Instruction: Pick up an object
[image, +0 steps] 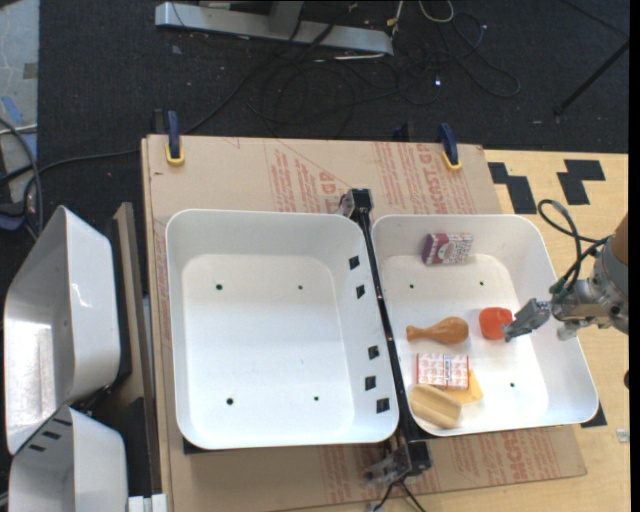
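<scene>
Two shallow white bins side by side on the tabletop (300, 170), a cardboard sheet clamped at its far edge by two yellow-tipped clamps (175, 150), presumably to keep the surface from sliding. Left bin (190, 330) with only small dark holes in its floor; right bin (560, 370) carrying all the candidates for picking. Near the far wall, a small purple and white carton (447, 248) lying well apart from the rest. Mid-bin, a toy chicken drumstick (440, 331) lying flat with its thin end to the left, and just right of it a red-orange round piece (494, 322). Nearer, a red and white patterned packet (442, 370), with a yellow piece (470, 385) at its right and a tan bread-like roll (436, 404) against the near rim, the three crowded together and probably awkward to separate. Claw (524, 320) reaching in from the right over the bin's right wall, tip just beside the red-orange piece, possibly touching it; nothing visibly between the fingers. Spread or pressed together: cannot tell at this size and angle. Judged as the approach stage, the red-orange piece the likely target since the tip sits at its right flank. Risk of nudging that rounded piece leftward into the drumstick rather than closing around it
</scene>
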